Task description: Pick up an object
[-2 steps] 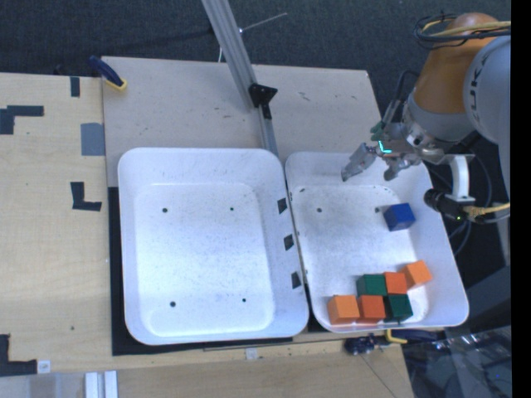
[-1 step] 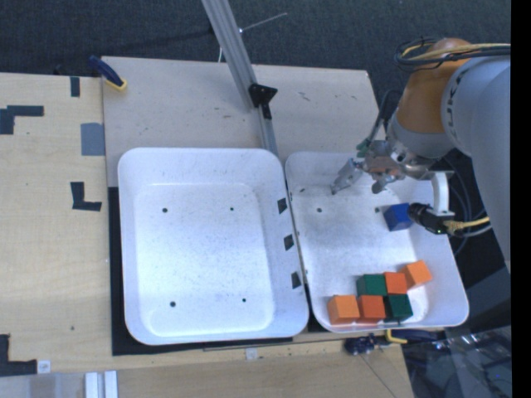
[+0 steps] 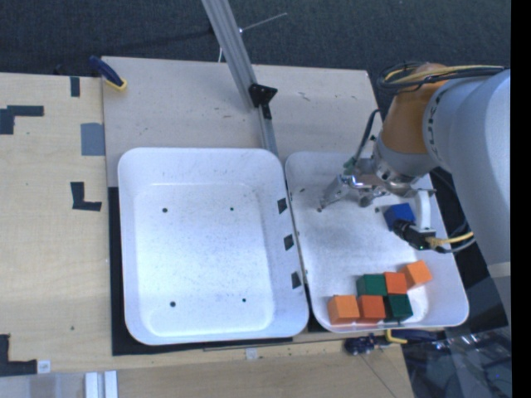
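We take the right bin (image 3: 332,239) as our landmark. The blocks (image 3: 377,297) lie bunched in its near corner: an orange one at the left of the bunch, another orange beside it, two green ones, and two more orange toward the bin's right rim. They sit touching or just beside one another, so no block stands clear on every side.

Our tool (image 3: 342,187) hangs over the far part of the right bin, well apart from the blocks, with the arm (image 3: 448,131) reaching in behind it. We see thin metal fingers (image 3: 330,196) slanting toward the bin floor, with nothing between them; whether they stand apart or together we cannot tell at this sharpness. A small blue part (image 3: 400,215) shows just beside the wrist; we cannot say whether it is a loose thing or part of the rig.

We judge the task to be at the approach step: nothing is held yet. The next move calls for carrying the tool toward the near corner, choosing a block with a free side, most likely the leftmost orange one, and coming down squarely over it. The left bin (image 3: 199,247) has no part in this.
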Robot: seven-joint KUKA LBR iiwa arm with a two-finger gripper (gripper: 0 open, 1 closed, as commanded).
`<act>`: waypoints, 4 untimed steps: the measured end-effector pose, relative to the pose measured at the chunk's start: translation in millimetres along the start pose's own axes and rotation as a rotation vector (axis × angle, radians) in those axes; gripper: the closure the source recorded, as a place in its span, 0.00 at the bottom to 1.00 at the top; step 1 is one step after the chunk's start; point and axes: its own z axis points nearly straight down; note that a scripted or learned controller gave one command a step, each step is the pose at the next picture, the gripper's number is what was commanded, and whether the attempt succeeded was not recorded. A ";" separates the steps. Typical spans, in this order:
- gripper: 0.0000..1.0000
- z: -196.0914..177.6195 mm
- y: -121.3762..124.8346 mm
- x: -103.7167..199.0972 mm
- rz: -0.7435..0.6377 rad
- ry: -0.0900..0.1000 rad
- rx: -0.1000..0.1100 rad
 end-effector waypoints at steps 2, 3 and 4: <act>1.00 -59.6 2.2 9.3 0.000 0.001 -0.010; 1.00 -103.9 5.1 15.2 -0.001 0.000 -0.010; 1.00 -141.2 5.8 15.5 0.000 0.000 -0.010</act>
